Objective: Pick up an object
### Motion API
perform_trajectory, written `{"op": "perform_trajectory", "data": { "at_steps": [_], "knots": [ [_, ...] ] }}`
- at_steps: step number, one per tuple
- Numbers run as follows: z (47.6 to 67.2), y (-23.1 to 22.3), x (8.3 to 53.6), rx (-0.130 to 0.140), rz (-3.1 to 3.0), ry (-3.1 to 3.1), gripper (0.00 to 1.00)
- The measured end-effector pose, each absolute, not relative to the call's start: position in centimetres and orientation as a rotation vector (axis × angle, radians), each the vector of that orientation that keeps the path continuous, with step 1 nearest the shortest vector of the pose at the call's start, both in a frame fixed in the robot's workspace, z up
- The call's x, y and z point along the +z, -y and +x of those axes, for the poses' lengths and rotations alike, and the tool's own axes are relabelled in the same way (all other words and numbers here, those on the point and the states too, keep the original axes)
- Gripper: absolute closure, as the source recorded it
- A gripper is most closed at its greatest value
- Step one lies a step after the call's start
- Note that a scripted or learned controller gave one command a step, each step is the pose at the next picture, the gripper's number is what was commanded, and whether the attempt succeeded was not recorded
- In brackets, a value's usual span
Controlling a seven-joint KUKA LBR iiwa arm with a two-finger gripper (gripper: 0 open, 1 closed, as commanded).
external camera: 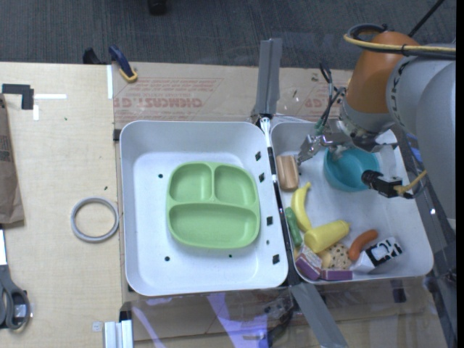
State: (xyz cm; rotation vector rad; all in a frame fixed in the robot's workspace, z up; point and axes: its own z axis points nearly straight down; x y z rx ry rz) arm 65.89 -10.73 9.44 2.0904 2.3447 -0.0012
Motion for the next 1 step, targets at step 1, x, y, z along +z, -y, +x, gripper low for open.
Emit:
{"op": "perform_trajectory", "data": {
  "at_steps": [1],
  "knots": [
    [64.28,17.58,9.24,0.011,1.965,-2.458,0.00]
  ]
}}
